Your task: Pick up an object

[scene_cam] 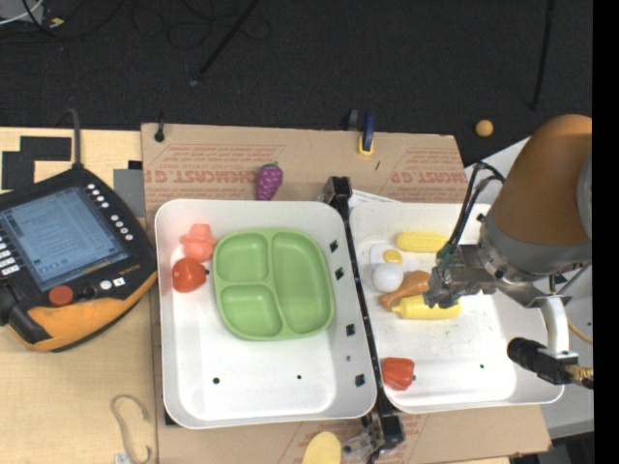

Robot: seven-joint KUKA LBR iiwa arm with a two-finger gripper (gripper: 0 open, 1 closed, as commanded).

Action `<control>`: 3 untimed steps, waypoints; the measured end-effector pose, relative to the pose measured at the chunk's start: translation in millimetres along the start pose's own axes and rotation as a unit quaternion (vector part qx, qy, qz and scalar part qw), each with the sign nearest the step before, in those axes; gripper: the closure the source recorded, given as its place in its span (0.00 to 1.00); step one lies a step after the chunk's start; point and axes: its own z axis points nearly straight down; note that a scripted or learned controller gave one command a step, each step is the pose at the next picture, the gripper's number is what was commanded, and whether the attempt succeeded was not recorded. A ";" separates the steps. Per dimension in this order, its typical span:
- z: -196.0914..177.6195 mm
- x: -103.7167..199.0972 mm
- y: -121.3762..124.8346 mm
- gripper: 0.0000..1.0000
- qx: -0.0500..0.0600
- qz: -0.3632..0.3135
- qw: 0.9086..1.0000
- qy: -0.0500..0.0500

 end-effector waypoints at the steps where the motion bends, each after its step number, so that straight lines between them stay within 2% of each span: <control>1: 11.4 -11.6 -5.5 1.00 0.001 0.002 1.000 -0.001; 2: 14.2 7.4 -1.1 1.00 0.001 0.001 1.000 0.000; 3: 18.5 -4.3 -7.1 1.00 0.001 0.002 1.000 -0.001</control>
